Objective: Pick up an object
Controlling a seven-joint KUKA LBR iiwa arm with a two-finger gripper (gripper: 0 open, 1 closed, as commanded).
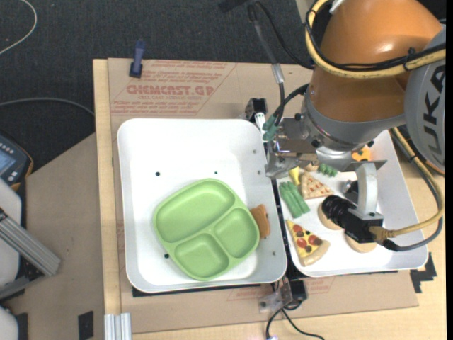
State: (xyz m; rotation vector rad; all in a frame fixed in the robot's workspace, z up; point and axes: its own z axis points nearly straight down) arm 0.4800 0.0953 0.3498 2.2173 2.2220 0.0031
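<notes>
**Camera view: gripper low over the right bin's near-left corner, its grasp hidden**

At the far left you see dark carpet (56, 48). On it lies a cardboard sheet (170, 89) printed in red with "CHEMCAST", a blue clip (136, 59) on its back edge. The left bin (134, 190) holds a green divided plate (205, 225), and a small brown piece (260, 222) touches the plate's right rim.

The gripper (294, 163) hangs over the seam between the bins, on the left side of the right bin (405, 190). The orange-banded arm (375, 41) covers it from above, so you cannot tell whether it is open, closed, or holding anything.

Just below it lie the things to pick: a green piece (294, 198), a pizza slice (315, 186) beside it, and a second pizza slice (308, 241) near the front rim. The letters "UK" show on the arm at the right edge.
</notes>
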